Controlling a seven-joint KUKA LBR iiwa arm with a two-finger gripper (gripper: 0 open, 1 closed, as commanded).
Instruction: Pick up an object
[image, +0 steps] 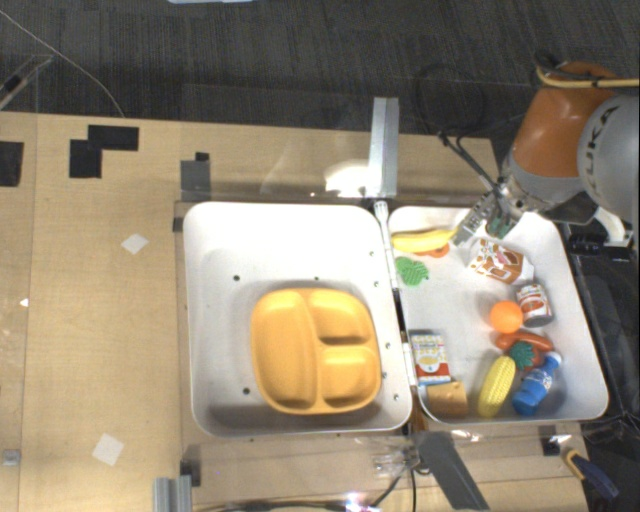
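Observation:
The right bin (585, 330) holds several toy foods. At its far end lie a yellow banana (424, 241), a green leafy piece (410, 270) and an orange-and-white packet (497, 263). Nearer the front are a small can (533, 303), an orange ball (506, 317), a corn cob (497, 385), a blue bottle (537, 383) and a small carton (430, 358). My gripper (483, 226) hangs over the bin's far end, between the banana and the packet. It is open, with nothing between its fingers.
The left bin (215, 300) bears a yellow divided plate (315, 350). A brown piece (447, 398) lies at the right bin's front left corner. A metal post (384, 150) stands behind the wall between the bins. Cables run at the far right.

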